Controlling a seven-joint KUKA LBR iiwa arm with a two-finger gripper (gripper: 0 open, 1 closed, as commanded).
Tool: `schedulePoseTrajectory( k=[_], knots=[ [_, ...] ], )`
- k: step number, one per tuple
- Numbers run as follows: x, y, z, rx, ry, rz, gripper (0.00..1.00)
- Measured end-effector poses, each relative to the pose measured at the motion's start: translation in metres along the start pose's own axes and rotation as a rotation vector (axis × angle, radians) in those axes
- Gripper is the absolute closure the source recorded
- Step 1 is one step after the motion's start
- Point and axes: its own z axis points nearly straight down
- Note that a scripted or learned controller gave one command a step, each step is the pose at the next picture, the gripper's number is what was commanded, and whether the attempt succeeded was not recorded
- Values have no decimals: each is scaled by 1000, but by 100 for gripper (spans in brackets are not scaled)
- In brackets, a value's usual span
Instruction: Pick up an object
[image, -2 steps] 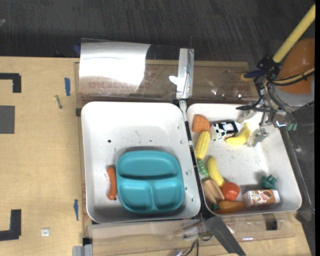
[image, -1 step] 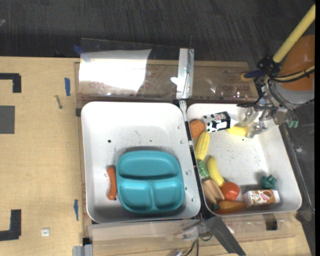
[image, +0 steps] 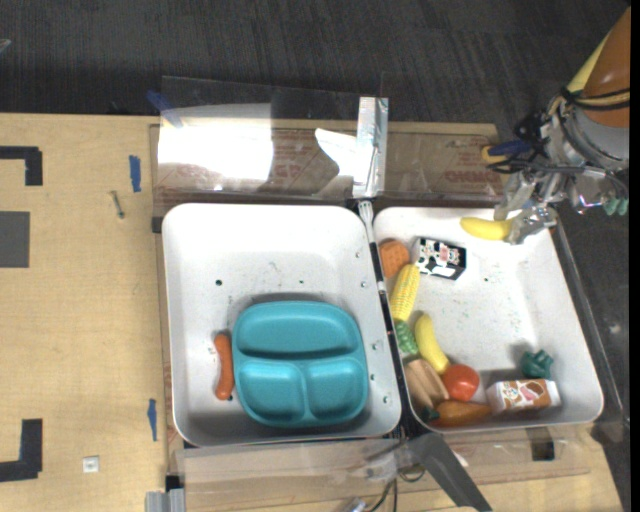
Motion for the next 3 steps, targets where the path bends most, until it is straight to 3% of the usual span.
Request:
schedulePoseTrajectory(
  k=[1,2,3],
  knots=[
    [-19,-18,-30,-4,9,-215,100],
    [75,29,-38,-7,13,-299,100],
    [20,71,-8,-13,15,-346,100]
  ],
)
